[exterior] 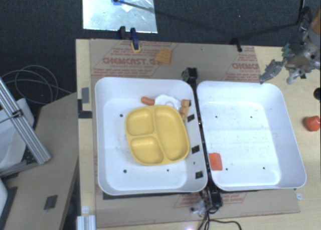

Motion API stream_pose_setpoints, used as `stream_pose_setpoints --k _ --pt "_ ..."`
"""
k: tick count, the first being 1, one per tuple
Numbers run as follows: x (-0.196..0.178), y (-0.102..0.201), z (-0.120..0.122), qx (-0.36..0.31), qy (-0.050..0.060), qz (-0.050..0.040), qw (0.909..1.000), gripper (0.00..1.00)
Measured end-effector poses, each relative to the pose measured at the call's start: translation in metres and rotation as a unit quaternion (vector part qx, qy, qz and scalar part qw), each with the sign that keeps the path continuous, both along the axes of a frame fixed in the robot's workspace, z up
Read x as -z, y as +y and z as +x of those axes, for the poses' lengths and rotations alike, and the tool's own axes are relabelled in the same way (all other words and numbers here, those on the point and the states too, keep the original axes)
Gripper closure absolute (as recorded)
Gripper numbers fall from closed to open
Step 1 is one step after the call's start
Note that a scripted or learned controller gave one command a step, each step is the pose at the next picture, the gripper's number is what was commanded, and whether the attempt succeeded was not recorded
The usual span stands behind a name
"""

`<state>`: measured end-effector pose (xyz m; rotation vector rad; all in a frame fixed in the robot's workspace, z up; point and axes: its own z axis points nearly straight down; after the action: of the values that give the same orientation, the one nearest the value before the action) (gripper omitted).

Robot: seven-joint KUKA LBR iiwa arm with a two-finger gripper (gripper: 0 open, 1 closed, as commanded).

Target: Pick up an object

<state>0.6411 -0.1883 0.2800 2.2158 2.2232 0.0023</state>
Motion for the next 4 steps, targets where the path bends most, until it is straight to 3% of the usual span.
stream_pose_setpoints --k 1,2,3,4 --pt "0.073 0.075 -0.055 -0.003 0.006 0.0031 1.0000 0.00" --pt "0.137 0.095 -0.160 0.002 0.008 0.0028 1.0000 0.00" --pt "0.159 0.058 -0.099 0.002 -0.001 -0.0008 1.0000 0.00" --pt "0.143 0.010 0.031 -0.002 -0.007 -0.0030 1.0000 0.00"
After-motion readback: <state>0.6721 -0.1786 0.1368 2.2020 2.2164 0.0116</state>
